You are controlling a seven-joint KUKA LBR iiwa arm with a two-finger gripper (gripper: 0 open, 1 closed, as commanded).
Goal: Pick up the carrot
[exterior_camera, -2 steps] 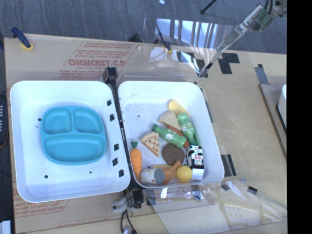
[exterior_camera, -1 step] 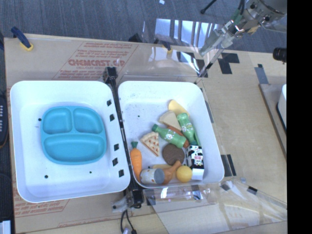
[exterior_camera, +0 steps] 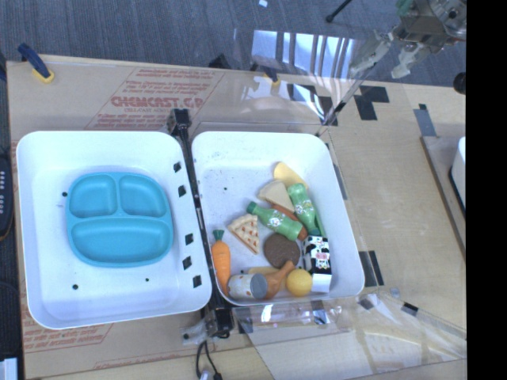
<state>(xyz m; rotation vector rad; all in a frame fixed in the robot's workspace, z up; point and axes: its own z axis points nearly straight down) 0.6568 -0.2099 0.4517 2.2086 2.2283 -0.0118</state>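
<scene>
The claw (exterior_camera: 400, 50) hangs at the top right of the camera view, well above and behind the two bins, over the far edge of the surface (exterior_camera: 388, 212); its pale fingers (exterior_camera: 402, 62) point down and to the left and stand apart, with nothing between them and nothing touching them (the metal wrist behind them is partly cut off by the frame edge).

The small orange toy carrot with a green top (exterior_camera: 221, 264) lies in the right-hand shallow white bin (exterior_camera: 238, 153), close against that bin's left wall near its front corner, green end pointing away from the camera; it is well apart from the claw. Just beside its lower end rests a grey-and-white cylindrical can (exterior_camera: 249, 285) lying on its side; to its right sits a tan waffle-patterned triangular wedge (exterior_camera: 245, 233). Further right the pile holds a dark brown round disc (exterior_camera: 280, 250), two green plastic bottles (exterior_camera: 277, 222) lying at a slant, a yellow wedge (exterior_camera: 287, 174), a small yellow ball (exterior_camera: 299, 282) and a black-and-white cow-patterned carton (exterior_camera: 318, 256).

The left-hand shallow white bin (exterior_camera: 40, 212) carries a light blue plastic plate with three compartments (exterior_camera: 119, 218), lying flat near its middle.
</scene>
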